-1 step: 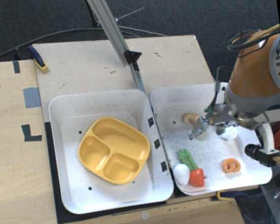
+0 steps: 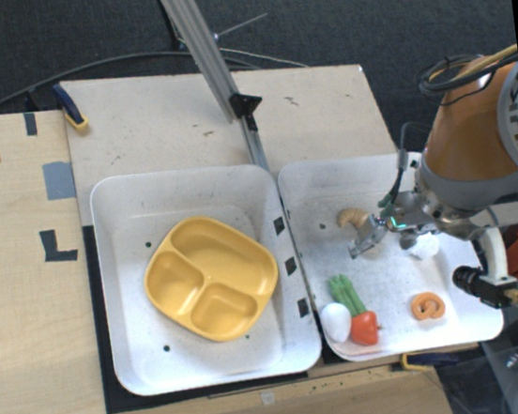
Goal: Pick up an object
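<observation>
My gripper (image 2: 365, 235) hangs low over the right bin (image 2: 368, 173), reaching in from the right, and it is open with nothing between its fingers. A small tan object (image 2: 347, 218) lies just beyond its upper finger, at the bin's middle. At the bin's front sit a green vegetable (image 2: 345, 292), a white egg (image 2: 335, 317) and a red piece (image 2: 365, 327), bunched together. An orange ring (image 2: 427, 306) rests at the front right. A white lump (image 2: 425, 247) lies beside the wrist.
The left bin (image 2: 120, 267) holds a yellow divided plate (image 2: 211, 276). A grey metal rail (image 2: 206, 57) slants down from the top to the seam between the bins. The arm's orange and grey body (image 2: 473, 145) covers the right bin's far right side.
</observation>
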### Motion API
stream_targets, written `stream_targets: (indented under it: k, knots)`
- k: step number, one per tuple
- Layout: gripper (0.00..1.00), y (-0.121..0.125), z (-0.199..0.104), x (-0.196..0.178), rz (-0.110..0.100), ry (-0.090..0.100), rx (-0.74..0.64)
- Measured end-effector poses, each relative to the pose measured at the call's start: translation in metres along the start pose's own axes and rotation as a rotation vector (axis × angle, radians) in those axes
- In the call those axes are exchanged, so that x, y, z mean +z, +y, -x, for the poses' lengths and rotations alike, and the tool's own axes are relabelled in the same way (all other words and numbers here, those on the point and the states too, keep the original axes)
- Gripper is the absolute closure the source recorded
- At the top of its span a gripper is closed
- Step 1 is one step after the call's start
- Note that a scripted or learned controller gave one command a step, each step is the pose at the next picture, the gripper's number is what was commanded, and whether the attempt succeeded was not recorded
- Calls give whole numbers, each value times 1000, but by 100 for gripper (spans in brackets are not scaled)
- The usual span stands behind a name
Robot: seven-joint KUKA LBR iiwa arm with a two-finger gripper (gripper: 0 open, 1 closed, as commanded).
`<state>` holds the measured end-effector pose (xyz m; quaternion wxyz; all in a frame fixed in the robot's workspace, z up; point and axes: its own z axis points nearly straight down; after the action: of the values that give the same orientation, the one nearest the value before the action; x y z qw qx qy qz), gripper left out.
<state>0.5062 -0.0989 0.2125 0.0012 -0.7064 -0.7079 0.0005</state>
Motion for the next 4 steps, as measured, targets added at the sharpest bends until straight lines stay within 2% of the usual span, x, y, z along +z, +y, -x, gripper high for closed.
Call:
stream_targets:
  k: [1, 2, 3, 4]
  knots:
    - [0, -2, -1, 43, -4, -1, 1]
    - [0, -2, -7, 107, -6, 0, 1]
    - [0, -2, -7, 123, 1, -2, 1]
    - [100, -2, -8, 113, 0, 0, 0]
